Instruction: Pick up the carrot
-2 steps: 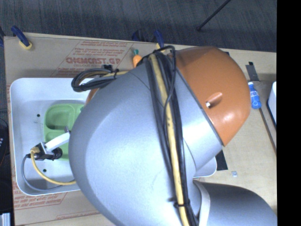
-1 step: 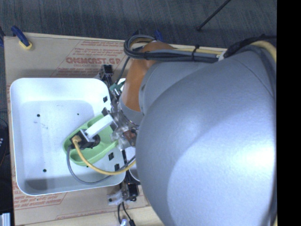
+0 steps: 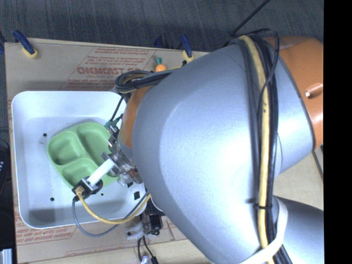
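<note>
Arm (image 3: 220, 147) blocks your view of whole right side. Claw (image 3: 122, 165) mostly buried under wrist; you cannot tell its state. Carrot (image 3: 160, 67) tiny, orange, partly cut off by arm. Bench covered in printed cardboard (image 3: 99, 65), blue clamps (image 3: 25, 43) at far edge, dark carpet (image 3: 82, 10) beyond. Left bin (image 3: 27, 147) holds green divided plate (image 3: 77, 150). Carrot sits beyond bin's far rim, well apart from claw.

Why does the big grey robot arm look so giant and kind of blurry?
Camera view: the grey arm sits close to the lens, so it looks huge and slightly soft, with a pale sheen across it; the green plate lower down in the bin looks sharper.
</note>
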Motion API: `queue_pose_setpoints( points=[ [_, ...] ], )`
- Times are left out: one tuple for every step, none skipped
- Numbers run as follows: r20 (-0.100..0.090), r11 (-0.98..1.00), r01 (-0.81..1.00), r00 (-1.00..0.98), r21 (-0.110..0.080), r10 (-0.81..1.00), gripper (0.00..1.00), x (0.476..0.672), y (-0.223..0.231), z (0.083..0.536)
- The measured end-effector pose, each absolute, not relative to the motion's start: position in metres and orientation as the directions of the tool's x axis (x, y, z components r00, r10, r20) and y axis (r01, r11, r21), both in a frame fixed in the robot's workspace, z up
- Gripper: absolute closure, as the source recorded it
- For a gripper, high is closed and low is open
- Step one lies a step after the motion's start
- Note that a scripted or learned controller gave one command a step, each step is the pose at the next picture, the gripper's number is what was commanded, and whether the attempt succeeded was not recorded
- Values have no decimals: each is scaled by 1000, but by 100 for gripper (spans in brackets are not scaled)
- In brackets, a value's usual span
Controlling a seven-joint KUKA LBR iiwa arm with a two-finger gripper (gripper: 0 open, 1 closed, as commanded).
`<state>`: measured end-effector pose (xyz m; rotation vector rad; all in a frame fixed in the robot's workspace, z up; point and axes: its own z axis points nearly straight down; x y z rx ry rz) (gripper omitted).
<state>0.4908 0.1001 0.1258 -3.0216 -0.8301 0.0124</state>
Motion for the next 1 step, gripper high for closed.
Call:
queue_pose_setpoints(
  points=[
    [-5,-940,341,940,-6,341,100,496,100,147]
  ],
)
